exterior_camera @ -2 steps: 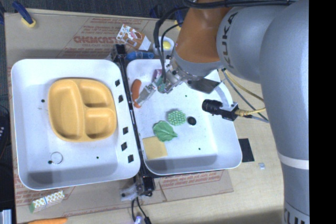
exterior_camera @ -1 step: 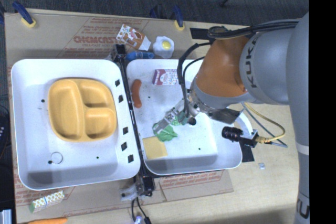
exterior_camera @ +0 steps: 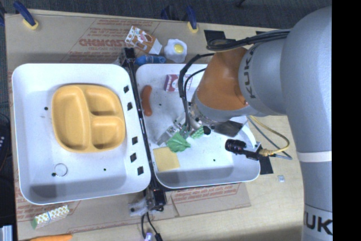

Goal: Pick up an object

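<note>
grey arm [exterior_camera: 304, 82] marked "kuk"; claw [exterior_camera: 183, 131] over green object [exterior_camera: 179, 143], grip unclear.

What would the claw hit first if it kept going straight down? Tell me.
Most likely the green leafy item under the claw, then the right bin floor. Depth is hard to judge here.

2 white bins [exterior_camera: 22, 121], 1 yellow tray [exterior_camera: 87, 117], 1 sausage [exterior_camera: 146, 100], 1 cheese slice [exterior_camera: 166, 159], 1 green leaf [exterior_camera: 179, 143].
</note>
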Robot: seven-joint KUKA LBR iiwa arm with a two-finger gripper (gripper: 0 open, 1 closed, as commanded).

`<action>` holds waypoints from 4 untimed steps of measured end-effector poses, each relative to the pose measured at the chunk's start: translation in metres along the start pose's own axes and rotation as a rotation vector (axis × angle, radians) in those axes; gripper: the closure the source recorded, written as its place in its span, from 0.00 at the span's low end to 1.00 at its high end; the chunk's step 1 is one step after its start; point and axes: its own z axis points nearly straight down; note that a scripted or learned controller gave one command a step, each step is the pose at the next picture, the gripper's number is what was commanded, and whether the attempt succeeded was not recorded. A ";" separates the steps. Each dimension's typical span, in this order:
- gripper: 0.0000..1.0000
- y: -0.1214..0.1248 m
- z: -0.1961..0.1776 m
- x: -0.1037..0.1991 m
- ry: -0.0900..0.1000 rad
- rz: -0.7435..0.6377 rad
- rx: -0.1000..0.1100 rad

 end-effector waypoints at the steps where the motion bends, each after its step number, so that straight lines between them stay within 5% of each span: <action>1: 0.00 -0.009 -0.001 0.009 0.001 0.052 0.000; 3: 0.00 -0.036 -0.031 0.030 -0.002 0.188 -0.002; 4: 0.00 -0.031 0.000 0.024 0.002 0.305 0.000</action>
